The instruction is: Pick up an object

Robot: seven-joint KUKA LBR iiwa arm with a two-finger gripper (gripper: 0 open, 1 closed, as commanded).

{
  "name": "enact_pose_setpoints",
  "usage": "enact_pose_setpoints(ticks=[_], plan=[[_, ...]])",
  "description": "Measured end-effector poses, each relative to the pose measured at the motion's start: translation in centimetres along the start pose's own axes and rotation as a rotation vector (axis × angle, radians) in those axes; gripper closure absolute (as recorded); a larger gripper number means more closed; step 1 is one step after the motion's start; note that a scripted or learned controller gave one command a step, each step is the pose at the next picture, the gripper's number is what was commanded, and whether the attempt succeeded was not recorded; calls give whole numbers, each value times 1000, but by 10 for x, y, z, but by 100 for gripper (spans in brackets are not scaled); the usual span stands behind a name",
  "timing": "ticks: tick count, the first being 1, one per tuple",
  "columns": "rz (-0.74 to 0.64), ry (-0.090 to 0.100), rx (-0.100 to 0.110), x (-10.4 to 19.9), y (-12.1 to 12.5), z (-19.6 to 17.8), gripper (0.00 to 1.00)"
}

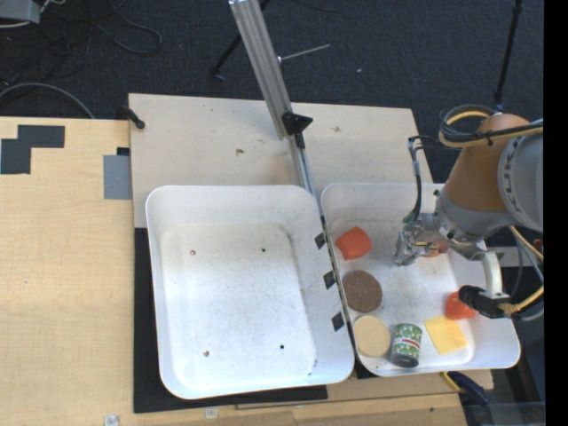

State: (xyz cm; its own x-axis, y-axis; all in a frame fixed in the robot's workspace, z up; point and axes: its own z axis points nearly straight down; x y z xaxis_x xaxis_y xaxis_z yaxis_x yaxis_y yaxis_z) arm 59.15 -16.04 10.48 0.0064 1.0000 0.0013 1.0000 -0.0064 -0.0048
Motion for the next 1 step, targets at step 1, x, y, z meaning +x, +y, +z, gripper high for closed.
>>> enact_pose_setpoints(ticks=[1], plan=[[0, -2, -8, -1, -4, -62, 100]])
